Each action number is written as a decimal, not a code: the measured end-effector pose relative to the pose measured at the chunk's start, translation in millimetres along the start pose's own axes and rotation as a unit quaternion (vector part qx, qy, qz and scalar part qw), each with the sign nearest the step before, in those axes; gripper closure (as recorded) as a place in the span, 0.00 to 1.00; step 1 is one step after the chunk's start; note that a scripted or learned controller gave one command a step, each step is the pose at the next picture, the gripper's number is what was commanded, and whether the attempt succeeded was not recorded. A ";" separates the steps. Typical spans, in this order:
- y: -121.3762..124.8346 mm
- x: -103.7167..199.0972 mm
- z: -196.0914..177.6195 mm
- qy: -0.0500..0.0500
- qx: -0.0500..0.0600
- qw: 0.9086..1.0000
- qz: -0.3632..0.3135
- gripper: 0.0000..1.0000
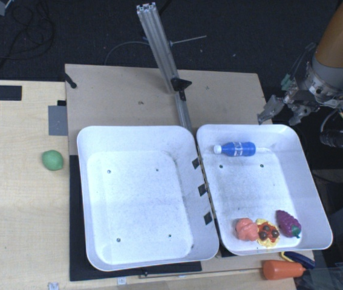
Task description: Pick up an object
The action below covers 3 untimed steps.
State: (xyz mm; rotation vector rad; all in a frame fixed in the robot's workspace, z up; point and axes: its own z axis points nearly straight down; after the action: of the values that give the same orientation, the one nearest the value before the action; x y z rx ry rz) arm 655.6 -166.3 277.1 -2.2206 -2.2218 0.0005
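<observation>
While nothing has been lifted yet, the choice of targets is plain enough from where I stand. Nearest of all, an orange carrot-like toy (282,269) lies on the bench (14,222) just outside the near edge of the right bin (316,192), with something blue and yellow (298,258) just beside it. Inside that bin, along its near wall, three small pieces huddle together — a pinkish-orange lump (246,229), a yellow piece with dark spots (267,233) touching it, and a purple grape-like cluster (288,223) to the right. The left bin (92,162) sits alongside. Further back in the right bin, a blue bottle with a white cap (236,148) lies on its side close to the far wall, well apart from the huddle. Off on the left of the bench rests a green ball (52,160).

Furthest back, the claw (273,110) hangs above the far edge of the right bin, its fingers looking spread apart and clamped on nothing.

I'd judge the bottle the sensible pick — it is the nearest thing to the claw and lies alone. To do it well, the claw should come forward over the bottle's middle, turn so the fingers straddle its narrow width rather than its length, and drop straight down. The far wall is close, so the far finger needs room, and a round bottle may roll if one finger touches first.
</observation>
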 end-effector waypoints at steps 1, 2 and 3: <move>2.3 0.6 43.0 0.000 0.002 1.000 0.000 0.00; -2.9 7.9 94.6 0.000 0.002 1.000 0.000 0.00; -4.0 12.2 137.6 0.000 0.002 1.000 0.000 0.00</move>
State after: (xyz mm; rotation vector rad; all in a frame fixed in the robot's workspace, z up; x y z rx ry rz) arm 651.5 -154.2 139.5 -2.2176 -2.2208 0.0033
